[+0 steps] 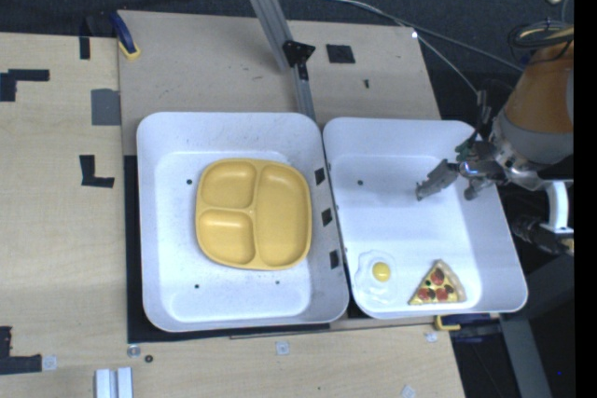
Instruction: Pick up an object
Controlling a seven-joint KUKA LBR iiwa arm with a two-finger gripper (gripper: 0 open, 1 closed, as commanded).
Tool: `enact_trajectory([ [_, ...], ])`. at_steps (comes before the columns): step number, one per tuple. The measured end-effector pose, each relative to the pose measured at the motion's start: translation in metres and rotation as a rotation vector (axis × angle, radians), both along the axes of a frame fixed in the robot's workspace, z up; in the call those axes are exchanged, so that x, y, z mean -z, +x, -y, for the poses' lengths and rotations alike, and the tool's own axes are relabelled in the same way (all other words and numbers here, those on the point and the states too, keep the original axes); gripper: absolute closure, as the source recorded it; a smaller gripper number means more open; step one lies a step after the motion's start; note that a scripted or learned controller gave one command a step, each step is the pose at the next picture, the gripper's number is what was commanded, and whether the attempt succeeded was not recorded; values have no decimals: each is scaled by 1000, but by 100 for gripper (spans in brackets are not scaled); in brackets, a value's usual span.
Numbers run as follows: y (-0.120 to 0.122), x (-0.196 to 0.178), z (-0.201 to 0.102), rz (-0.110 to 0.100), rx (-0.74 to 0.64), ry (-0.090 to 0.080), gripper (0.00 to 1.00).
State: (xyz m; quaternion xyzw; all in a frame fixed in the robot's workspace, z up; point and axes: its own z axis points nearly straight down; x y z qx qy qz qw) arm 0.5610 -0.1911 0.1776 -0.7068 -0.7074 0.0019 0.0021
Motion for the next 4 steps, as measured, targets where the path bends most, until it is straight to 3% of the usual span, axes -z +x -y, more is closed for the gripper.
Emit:
enact_trajectory([
  [1,-8,60,-7,-1,0,1,0],
  [2,-7,47,-6,2,-1,0,100],
  [4,4,-53,-6,9,-1,-2,100],
])
